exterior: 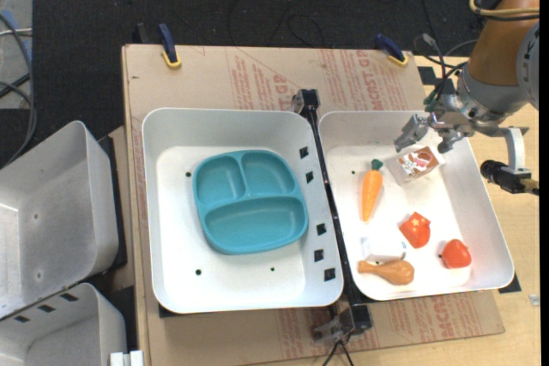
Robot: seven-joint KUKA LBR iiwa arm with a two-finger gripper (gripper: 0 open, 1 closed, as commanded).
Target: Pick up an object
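So from the overhead camera view you've got a brown cardboard-covered worktop [257, 69] with two shallow white plastic bins side by side, rounded corners, smooth glossy walls. The left bin [163, 184] has a teal divided plate [250, 201] in it, a squarish thing with soft corners and three molded compartments, sitting a bit tilted. The right bin [489, 210] holds the toy food: a plastic carrot [371, 191] with a small green top lying roughly upright in the frame, a red chunky strawberry-looking piece [415, 230] near the middle, a rounder shiny red tomato-ish one [455, 254] toward the front right corner, and a tan drumstick [389, 270] at the front with something small and white just behind it. The arm comes in from the right, grey metal with that orange band, and the gripper [426, 135] hangs over the back right part of the right bin. The jaws look spread apart, one finger sticking out to the left. Right under them is a small boxy packet [418, 164], whitish with red print, tilted on the bin floor, touching or nearly touching the fingertips but not visibly pinched. Blue and yellow clamps [169, 45] hold the back edge.
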